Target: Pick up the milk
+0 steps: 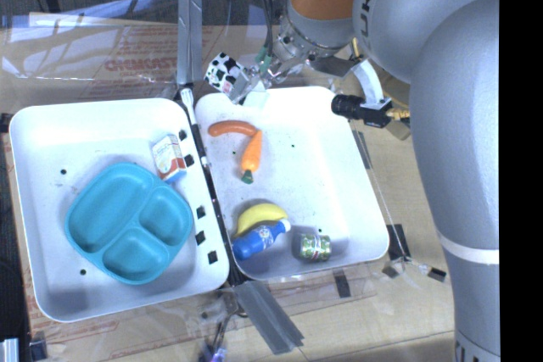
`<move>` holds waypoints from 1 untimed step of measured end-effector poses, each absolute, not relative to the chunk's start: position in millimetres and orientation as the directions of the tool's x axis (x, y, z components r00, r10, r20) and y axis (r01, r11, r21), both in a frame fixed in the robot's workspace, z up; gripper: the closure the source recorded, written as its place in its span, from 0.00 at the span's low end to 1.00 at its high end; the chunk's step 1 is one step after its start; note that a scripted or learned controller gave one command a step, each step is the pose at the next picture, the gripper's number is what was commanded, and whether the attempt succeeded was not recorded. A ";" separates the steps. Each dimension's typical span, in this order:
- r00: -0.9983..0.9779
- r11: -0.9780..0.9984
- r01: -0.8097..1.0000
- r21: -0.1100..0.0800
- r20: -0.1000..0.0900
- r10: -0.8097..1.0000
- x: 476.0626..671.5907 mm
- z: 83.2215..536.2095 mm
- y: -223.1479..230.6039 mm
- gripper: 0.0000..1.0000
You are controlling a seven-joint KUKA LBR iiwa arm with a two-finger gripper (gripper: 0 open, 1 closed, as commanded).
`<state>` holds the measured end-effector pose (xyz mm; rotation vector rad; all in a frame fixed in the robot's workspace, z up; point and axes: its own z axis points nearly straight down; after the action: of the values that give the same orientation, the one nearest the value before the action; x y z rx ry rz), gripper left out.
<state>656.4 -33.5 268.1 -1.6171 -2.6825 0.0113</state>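
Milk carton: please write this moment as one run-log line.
milk carton: above far left corner of right bin | gripper: right beside carton | grasp: not confirmed | lift: cannot tell

A robotics lab: industrial arm (424,38) over two taped-down bins (51,140) (toy groceries inside).

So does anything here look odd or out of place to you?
Yes: the cow-patterned milk carton is up above the far rim of the right bin, at the gripper, while the other items lie inside the bins.
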 end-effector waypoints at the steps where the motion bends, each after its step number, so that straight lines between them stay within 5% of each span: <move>1: -0.323 0.323 0.946 -0.013 0.005 0.946 656.2 257.8 -57.9 1.00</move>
<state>656.2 -57.9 257.8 -1.8212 -2.5458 0.0120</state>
